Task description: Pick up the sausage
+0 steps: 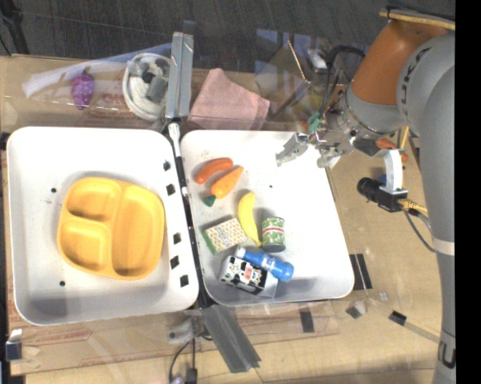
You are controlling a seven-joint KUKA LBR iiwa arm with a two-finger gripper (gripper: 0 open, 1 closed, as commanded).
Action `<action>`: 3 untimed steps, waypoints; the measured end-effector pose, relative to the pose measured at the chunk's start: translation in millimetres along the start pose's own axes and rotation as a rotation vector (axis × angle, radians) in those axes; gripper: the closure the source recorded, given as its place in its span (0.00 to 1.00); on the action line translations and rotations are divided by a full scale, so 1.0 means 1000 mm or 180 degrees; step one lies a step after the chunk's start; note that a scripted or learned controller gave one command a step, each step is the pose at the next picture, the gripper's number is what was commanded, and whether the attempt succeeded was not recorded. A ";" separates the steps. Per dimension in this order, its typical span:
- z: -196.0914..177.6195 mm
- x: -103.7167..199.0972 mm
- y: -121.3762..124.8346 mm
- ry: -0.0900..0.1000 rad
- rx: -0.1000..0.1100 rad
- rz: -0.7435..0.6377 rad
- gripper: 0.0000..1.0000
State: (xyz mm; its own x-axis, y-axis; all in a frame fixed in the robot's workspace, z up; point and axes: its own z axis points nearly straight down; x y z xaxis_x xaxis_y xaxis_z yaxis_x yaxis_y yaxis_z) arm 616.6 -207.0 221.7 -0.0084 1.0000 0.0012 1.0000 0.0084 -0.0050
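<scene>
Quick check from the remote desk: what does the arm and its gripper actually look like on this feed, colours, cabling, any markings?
The arm is smooth grey with a rounded orange band above the wrist. Thin dark cables loop around the wrist end. The gripper is a small metallic grey assembly with slim, light-coloured fingers and a touch of green near its base. No markings are legible.

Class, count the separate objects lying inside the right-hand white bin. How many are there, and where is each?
7. Sausage and carrot upper left; banana centre; green can beside it; patterned packet left; blue bottle and printed carton at the front. Smaller items may be hidden.
</scene>
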 end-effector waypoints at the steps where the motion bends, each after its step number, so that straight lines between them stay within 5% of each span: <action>1: 0.128 0.048 0.013 -0.0003 0.0000 -0.0194 0.00; 2: 0.118 0.049 0.013 0.0000 0.0005 -0.0210 1.00; 3: 0.013 0.110 0.039 -0.0001 -0.0008 0.0755 1.00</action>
